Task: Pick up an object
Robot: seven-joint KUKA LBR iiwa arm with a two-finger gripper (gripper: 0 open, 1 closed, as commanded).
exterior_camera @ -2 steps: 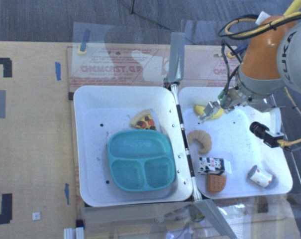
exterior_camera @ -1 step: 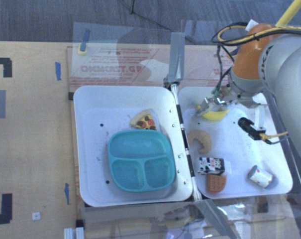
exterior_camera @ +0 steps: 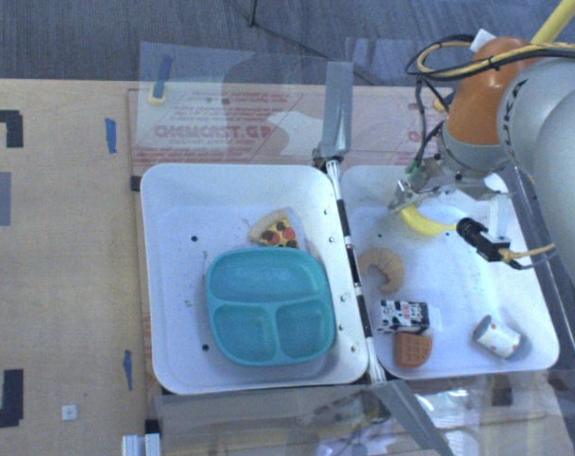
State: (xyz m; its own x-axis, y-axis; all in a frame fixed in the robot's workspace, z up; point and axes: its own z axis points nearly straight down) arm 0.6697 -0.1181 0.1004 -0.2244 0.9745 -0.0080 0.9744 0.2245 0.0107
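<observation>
My gripper (exterior_camera: 408, 196) hangs over the back of the right bin (exterior_camera: 544, 350), under the grey arm with its orange band. A yellow banana (exterior_camera: 422, 222) lies just in front of the gripper, and its near end is partly covered by it. I cannot tell whether the banana is touched. Further forward in the same bin lie a tan croissant (exterior_camera: 383, 266), a small black-and-white box (exterior_camera: 403, 315), an orange waffle piece (exterior_camera: 412, 351) and a small white cup (exterior_camera: 496, 336) on its side.
The left bin (exterior_camera: 173, 217) holds a teal divided tray (exterior_camera: 268, 307) and a pizza slice toy (exterior_camera: 277, 231) behind it. A raised divider (exterior_camera: 349, 255) runs between the bins. The arm covers the right bin's back right corner.
</observation>
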